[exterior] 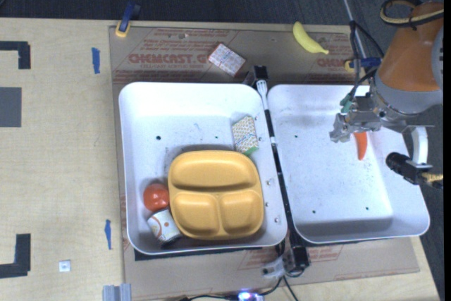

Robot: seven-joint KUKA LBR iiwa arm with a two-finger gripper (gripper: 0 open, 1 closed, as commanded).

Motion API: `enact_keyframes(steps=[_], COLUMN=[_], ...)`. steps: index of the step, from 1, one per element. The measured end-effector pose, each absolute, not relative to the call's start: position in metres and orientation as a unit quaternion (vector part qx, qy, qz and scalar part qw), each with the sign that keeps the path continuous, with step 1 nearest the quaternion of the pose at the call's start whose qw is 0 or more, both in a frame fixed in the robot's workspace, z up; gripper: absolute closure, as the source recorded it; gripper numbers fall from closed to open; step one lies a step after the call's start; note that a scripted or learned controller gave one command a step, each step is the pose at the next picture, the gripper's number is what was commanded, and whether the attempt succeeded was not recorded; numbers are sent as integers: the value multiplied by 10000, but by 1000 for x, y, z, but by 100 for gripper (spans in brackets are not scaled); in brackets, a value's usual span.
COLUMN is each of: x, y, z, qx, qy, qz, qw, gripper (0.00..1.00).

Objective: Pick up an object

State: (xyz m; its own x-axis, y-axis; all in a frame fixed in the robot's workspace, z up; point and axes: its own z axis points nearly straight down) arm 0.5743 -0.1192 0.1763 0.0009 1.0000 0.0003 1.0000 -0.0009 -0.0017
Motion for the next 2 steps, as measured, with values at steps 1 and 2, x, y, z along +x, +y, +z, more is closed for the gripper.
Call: enact_keyframes(steps=[1, 2], x=[578, 571], y=[-216, -136], z=[116, 178], qx=[-7073, -7065], qy=[-7069, -7077], qz=[2, -6], qw=[-4, -4], gripper=[100, 100])
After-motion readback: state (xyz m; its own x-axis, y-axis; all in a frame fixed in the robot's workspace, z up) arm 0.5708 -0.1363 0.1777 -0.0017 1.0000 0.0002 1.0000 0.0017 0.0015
